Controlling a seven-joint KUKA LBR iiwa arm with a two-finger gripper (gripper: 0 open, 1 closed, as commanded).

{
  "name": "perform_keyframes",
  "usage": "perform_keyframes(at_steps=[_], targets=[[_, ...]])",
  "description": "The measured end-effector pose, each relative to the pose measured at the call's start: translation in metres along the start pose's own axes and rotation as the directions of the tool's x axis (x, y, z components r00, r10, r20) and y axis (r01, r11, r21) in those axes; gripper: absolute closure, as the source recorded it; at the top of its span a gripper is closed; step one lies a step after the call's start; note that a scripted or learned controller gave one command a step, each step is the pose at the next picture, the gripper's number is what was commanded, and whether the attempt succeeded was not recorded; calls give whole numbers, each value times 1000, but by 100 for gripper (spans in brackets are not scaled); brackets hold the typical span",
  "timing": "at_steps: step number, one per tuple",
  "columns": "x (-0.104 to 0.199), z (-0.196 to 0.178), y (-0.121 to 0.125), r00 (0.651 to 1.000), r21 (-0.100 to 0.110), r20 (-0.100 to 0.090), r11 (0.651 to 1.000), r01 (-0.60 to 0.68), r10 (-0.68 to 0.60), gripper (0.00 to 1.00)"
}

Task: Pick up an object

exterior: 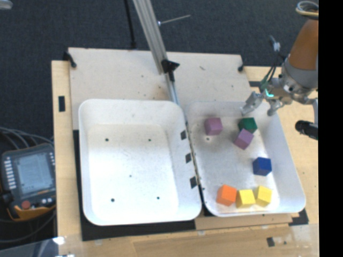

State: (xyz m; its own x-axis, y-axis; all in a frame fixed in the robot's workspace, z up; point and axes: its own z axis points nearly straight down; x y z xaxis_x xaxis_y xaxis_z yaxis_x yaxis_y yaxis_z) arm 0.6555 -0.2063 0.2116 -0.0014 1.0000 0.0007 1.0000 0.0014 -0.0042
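Note:
The right bin (284,159) holds several small blocks: a purple one (213,126) near its back left, a green one (247,125), a second purple one (243,138) touching the green, a blue one (262,166), and an orange (226,195) and two yellow ones (246,198) (263,195) in a row at the front. My gripper (262,105) hangs over the bin's back right edge, above and just behind the green block. Its two fingers are spread apart with nothing between them.
The left bin (134,159) sits beside the right one. A slanted metal rail (153,31) crosses from the top down to the seam between the bins. A teach pendant (29,175) lies off the bench at the left.

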Motion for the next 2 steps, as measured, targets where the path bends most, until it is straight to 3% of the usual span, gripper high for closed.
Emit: perform_keyframes(at_steps=[1,2], targets=[[0,-3,1,1000,-4,3,1000,4,-4,0],[7,43,-3,1000,-1,2,1000,5,-5,0]])
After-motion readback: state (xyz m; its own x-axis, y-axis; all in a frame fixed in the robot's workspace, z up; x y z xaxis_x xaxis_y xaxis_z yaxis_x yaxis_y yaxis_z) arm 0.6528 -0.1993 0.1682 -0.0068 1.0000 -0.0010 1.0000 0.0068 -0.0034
